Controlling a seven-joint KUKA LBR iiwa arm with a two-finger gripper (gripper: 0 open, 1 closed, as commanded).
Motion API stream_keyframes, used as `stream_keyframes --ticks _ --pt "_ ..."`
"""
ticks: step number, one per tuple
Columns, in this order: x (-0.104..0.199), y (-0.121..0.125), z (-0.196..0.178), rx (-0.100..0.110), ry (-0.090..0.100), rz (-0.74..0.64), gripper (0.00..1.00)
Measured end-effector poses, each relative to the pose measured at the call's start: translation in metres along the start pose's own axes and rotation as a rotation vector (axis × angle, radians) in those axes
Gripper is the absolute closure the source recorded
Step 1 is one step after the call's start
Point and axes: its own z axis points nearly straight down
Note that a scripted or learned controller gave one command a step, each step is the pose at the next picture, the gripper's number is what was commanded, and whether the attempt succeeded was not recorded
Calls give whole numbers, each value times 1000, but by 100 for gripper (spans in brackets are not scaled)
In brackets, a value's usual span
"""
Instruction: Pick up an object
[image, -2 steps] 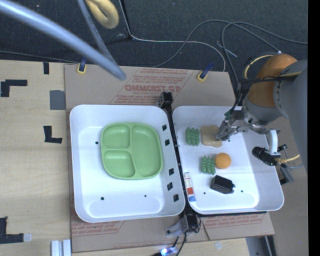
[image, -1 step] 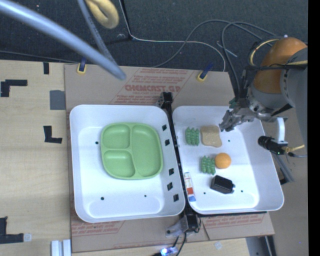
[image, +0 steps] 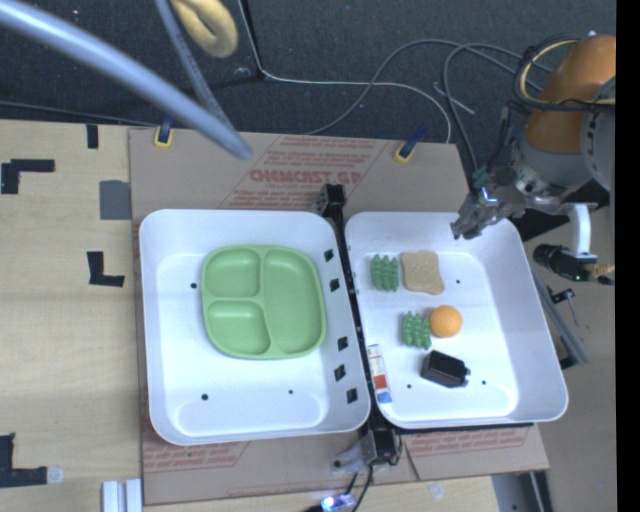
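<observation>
The right bin (image: 520, 300) holds a tan bread slice (image: 422, 271), two green ridged pieces (image: 385, 272) (image: 415, 329), an orange ball (image: 446, 322), a black block (image: 443, 370) and a slim red-and-white item (image: 377, 372) near its left wall. My gripper (image: 472, 222) hangs over the bin's far right corner, up and to the right of the bread slice, apart from every object. Nothing shows between its fingers.
The left bin (image: 165, 330) carries a green divided plate (image: 265, 302). Black clips line the seam between the bins (image: 343, 300). Cables trail over the dark surface behind the bench. A grey pole (image: 130, 75) crosses the top left.
</observation>
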Motion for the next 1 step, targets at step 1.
stream_keyframes --ticks 1 --pt "0 1 -50 1 0 0 100"
